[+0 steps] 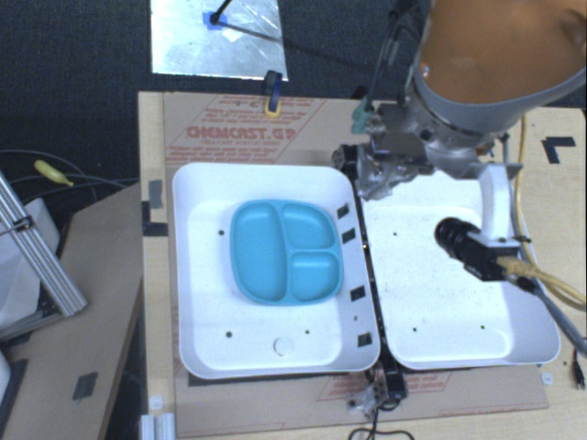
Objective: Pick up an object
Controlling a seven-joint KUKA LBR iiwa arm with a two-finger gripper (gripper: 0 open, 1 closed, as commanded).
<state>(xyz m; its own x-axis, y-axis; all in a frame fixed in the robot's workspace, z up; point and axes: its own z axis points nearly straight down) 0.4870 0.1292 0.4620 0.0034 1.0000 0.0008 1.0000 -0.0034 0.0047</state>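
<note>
Over the right bin the claw hovers, can't tell its state; the approach isn't done, and it'd need to swing left to the blue plate.

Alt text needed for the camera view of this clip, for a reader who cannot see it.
A light-blue plastic plate with three compartments lies flat in the left shallow white bin. The grey arm with an orange band reaches in from the right, its end effector over the far edge of the right shallow white bin, apart from the plate.
</note>
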